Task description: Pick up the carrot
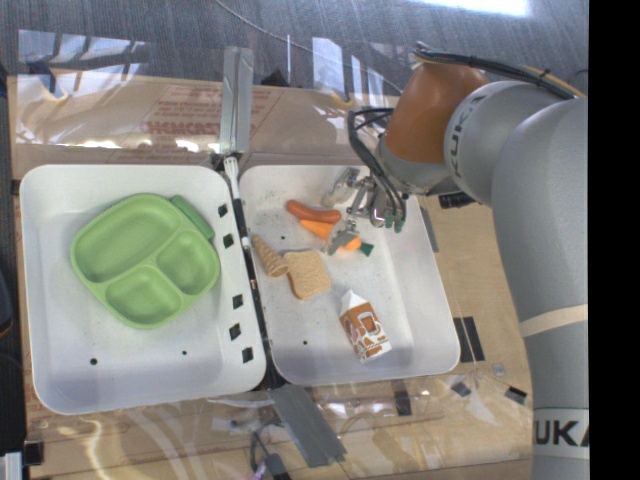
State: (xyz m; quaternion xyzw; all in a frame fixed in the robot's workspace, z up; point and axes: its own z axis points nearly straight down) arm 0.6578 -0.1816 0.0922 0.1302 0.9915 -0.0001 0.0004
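One carrot (330,230), below the hot dog (312,211) — gripper (352,230) at its right end, seemingly splayed; closing comes next.

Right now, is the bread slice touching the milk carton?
Apart. The camera view shows bare white bin floor between the bread slice and the milk carton, which lies nearer the bin's front edge.

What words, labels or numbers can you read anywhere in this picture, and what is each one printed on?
"UKA": white letters on the arm at the lower right, cut off at the picture's edge.
Red print on the brown cardboard behind the bins: too blurred to read.
Small milk carton in the right bin: orange and white markings, too small to read.
Nothing legible on the green plate.
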